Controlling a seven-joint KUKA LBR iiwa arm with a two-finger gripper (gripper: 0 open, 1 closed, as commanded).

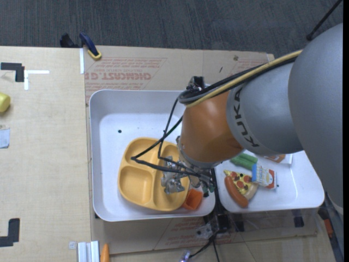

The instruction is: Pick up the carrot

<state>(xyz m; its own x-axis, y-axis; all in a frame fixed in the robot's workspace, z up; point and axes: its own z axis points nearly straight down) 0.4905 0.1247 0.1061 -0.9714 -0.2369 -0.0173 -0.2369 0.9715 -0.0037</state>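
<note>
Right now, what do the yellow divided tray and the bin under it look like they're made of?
The yellow tray looks like moulded plastic: smooth, evenly coloured, with rounded compartment walls and a soft sheen. The left bin also seems plastic, plain white with a matte-to-satin finish and rounded corners.

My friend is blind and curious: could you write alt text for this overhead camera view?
A grey robot arm reaches down over a yellow divided tray in the left white bin, its gripper beside an orange carrot. The right bin holds a toy pizza slice and other items.

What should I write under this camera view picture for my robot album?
End effector hovers low over the yellow tray in the left bin, with the orange carrot lying just beside the tray.
</note>
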